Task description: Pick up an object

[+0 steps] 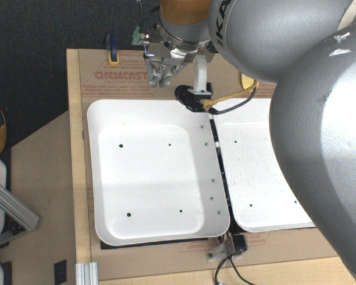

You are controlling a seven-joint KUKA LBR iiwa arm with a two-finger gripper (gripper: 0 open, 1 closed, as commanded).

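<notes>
Nearest us, a small black plug (238, 243) with its cable sits on the table (77, 159), just off the near right corner of the left bin (92, 159). The left bin itself is white and shallow, with small dark dots on its floor. Hard against its right side runs a thin black strip (219, 159), then the right bin (261, 177), much of it hidden behind the grey arm (296, 70). Which object is up for picking, and where it lies, I cannot tell. Past the left bin's far rim the gripper (159, 76) hangs over red lettering on the table; whether the jaws are wide or narrow, I cannot tell. Beyond the left bin's far left corner, a blue-and-yellow clamp (113, 49) grips the table's edge.
</notes>
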